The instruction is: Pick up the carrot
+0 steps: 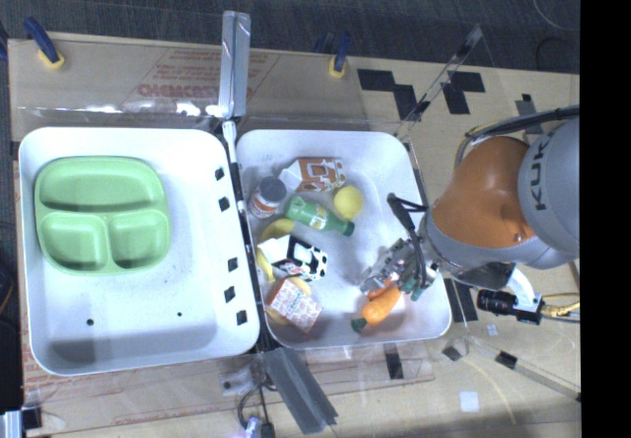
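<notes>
The carrot (381, 307) is orange with a green stub and lies near the front right corner of the right bin (406, 152). My gripper (396, 273) hangs low right above the carrot's upper end, touching or nearly touching it. I cannot tell from this angle whether anything is between its fingers. The grey arm with its orange band (480, 203) reaches in from the right over the bin's right wall.
The right bin also holds a green bottle (317, 217), a lemon (347, 201), a can (267, 196), a banana (271, 233), a black-and-white toy (304, 256) and small snack boxes (293, 303). In the left bin lies a green divided tray (101, 212).
</notes>
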`<state>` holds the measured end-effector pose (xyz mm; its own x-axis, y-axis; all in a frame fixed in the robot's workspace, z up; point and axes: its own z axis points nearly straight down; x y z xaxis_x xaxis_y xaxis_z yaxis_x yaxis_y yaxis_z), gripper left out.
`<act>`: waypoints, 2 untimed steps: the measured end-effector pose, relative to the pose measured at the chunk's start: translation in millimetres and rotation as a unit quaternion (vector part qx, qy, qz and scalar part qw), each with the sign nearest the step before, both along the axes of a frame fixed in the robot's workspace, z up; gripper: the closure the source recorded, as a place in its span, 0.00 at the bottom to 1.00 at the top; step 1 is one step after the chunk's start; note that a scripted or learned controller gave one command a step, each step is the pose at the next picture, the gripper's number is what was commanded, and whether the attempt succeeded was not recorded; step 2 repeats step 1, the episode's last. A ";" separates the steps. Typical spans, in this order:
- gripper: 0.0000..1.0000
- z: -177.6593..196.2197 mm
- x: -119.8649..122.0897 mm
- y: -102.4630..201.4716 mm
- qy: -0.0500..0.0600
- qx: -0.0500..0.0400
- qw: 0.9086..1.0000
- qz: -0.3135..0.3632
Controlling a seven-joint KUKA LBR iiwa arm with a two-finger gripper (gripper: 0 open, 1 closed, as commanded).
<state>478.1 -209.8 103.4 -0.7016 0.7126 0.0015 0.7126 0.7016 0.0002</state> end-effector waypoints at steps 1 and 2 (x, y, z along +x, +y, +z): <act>1.00 105.6 14.0 36.0 -0.001 -0.001 0.997 -0.081; 1.00 105.6 14.0 36.0 -0.001 -0.001 0.997 -0.081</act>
